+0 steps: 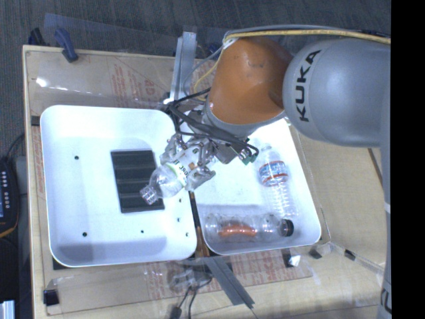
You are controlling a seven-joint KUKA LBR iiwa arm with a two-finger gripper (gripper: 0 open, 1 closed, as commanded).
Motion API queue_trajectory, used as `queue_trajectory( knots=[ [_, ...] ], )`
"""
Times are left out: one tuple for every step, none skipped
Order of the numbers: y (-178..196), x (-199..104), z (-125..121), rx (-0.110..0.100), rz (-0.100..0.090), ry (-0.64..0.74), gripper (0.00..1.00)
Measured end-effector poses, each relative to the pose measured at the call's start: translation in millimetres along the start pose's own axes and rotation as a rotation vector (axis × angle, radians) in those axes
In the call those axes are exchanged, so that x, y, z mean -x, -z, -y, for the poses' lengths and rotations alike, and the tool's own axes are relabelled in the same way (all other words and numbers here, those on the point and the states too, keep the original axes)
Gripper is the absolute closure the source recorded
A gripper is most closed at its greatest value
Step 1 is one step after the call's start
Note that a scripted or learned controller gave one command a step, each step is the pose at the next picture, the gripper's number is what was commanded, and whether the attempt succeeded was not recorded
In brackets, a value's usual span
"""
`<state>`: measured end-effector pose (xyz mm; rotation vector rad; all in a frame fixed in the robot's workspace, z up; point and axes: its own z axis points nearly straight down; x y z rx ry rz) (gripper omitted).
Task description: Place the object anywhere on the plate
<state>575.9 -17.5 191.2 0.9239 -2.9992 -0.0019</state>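
You would have seen the grey KUKA arm [339,88] filling the upper right of the camera view, its orange band [249,82] bulging over the seam between the two bins. Below it lay the left white bin [73,231], broad and shallow, and beside it the right white bin [307,226], much of it covered by the arm. Both sat on the pale bench [345,271], with a blue clamp [66,48] at its far left corner.

In the left bin you had the black plate [133,178], a dark ribbed rectangle lying flat near the bin's middle. The gripper [189,165] hung just past the plate's right edge, over the left bin's right side, with black cables looping above it. You could see it grasping the clear bottle [166,179]: the bottle's green-labelled end sat in among the fingers, and its body slanted down to the left, so that the cap end overlapped the plate's lower right corner. Whether it touched the plate you could not have told.

In the right bin, a water bottle [277,186] with a blue and red label lay lengthwise, and a second clear bottle [246,228] with something orange inside lay across the near wall.
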Motion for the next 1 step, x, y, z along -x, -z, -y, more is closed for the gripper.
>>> queue_trajectory(
  knots=[
    [0.4, 0.2, 0.2, 0.0, 0.001, 0.0, 0.0]
  ],
)
